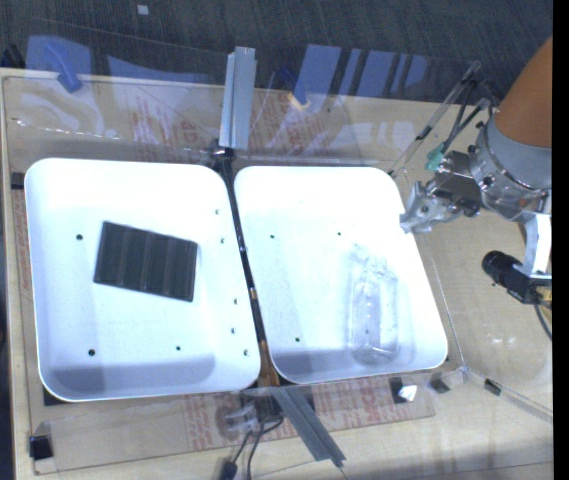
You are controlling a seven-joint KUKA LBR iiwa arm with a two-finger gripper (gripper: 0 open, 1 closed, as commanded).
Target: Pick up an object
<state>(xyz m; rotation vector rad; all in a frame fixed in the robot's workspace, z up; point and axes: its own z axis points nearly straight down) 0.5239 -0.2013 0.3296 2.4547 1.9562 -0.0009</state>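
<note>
The bench [84, 118] spans most of the frame, a pale wooden surface with faint red printing. It carries two shallow white bins set side by side, their inner edges touching along a dark seam near the centre.

The left bin [54, 358] occupies the left half of the frame. A dark rectangular pad [147, 260] with lengthwise ribs lies flat on its floor, left of centre, slightly rotated so its long edge slopes down to the right. It is clear of all four walls.

The right bin [304, 198] occupies the centre-right of the frame. A clear plastic bottle [374, 306] lies on its side in the right portion of the floor, near the right wall and toward the lower edge, its long axis running roughly top to bottom of the frame.

The arm [526, 118] enters at the upper right of the frame, with the orange band at the frame edge and the grey wrist below it. The gripper [416, 214] sits over the upper right corner of the right bin, above the rim and well apart from the bottle. Nothing is visible in it. Finger state: cannot be determined at this resolution.

A grey metal post [238, 98] stands upright at the top centre, behind the junction of the bins.
</note>
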